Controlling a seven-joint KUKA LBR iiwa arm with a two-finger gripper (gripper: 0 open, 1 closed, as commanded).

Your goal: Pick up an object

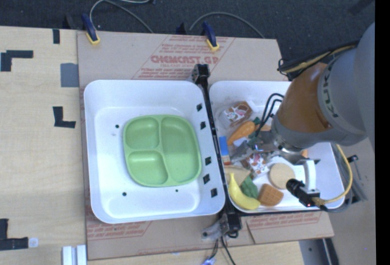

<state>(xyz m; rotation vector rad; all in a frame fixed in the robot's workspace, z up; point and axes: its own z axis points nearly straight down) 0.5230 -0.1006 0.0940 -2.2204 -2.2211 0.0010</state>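
Plainly, we saw the arm (317,105) reaching in from the right and bending down over the right bin (332,187), with the gripper (259,151) sunk among the heap of toy food; whether its jaws were spread or closed we could not tell, since the wrist and the clutter hid them. Nothing showed clearly between them, so we took no object as held. The likely targets lay close together in that bin: a carrot-like orange piece (242,131), a wrapped packet (233,114), a banana (239,194), a small green piece (248,187), a brown waffle-like piece (270,195) and a pale round disc (281,175). We judged the crowding to be the chief risk: closing there could pinch two pieces at once, or nudge one aside and come away with nothing. The bin's dividing wall stood just beside the heap and left little room on that side. The left bin (103,154) held a green divided plate (162,151), well apart from the work.
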